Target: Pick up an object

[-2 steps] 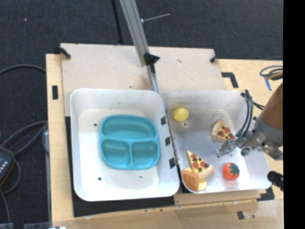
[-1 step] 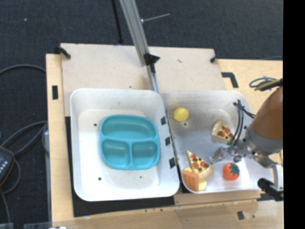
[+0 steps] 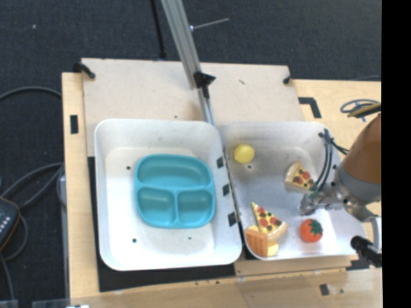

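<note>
End effector point(image 3: 313, 204) hangs between pizza slice point(image 3: 299, 178) and tomato point(image 3: 311, 230); its finger state is too blurred to tell.

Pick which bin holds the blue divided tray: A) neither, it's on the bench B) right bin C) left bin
C: the blue divided tray lies flat in the left bin, while the right bin has the toy food.

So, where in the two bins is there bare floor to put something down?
Free: the left bin floor around the blue tray, and the right bin between the yellow ball and pizza slice. Crowded: near the gripper, cheese wedge and tomato.
</note>
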Motion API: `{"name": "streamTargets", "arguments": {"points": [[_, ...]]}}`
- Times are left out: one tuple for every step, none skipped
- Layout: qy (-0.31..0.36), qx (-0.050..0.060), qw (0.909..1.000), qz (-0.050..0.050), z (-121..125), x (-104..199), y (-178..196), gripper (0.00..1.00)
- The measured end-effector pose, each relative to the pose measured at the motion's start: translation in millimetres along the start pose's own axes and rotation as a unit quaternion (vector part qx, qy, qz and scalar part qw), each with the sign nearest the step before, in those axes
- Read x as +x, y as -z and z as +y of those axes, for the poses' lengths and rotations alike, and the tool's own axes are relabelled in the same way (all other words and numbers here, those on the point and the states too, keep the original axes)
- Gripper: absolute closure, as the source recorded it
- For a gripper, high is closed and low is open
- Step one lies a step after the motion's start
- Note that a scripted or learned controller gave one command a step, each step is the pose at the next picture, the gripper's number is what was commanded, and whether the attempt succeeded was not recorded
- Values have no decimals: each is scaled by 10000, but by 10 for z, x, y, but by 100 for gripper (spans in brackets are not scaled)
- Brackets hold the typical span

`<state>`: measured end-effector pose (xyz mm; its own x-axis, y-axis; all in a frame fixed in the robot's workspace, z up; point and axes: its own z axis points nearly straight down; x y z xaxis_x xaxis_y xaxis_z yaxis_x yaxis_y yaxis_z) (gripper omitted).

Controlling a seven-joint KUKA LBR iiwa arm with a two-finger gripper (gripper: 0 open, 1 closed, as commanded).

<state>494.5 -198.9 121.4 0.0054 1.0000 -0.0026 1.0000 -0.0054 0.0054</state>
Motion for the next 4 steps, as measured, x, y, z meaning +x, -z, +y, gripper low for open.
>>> {"name": "streamTargets", "arguments": {"points": [[43,-12,10000,-5,-17,26,613,100],[43,-18,10000,-7,9,6,1156,100],[29,34,10000,7,9,-2,793,100],[63,11,10000,8,264,485,951,100]]}}
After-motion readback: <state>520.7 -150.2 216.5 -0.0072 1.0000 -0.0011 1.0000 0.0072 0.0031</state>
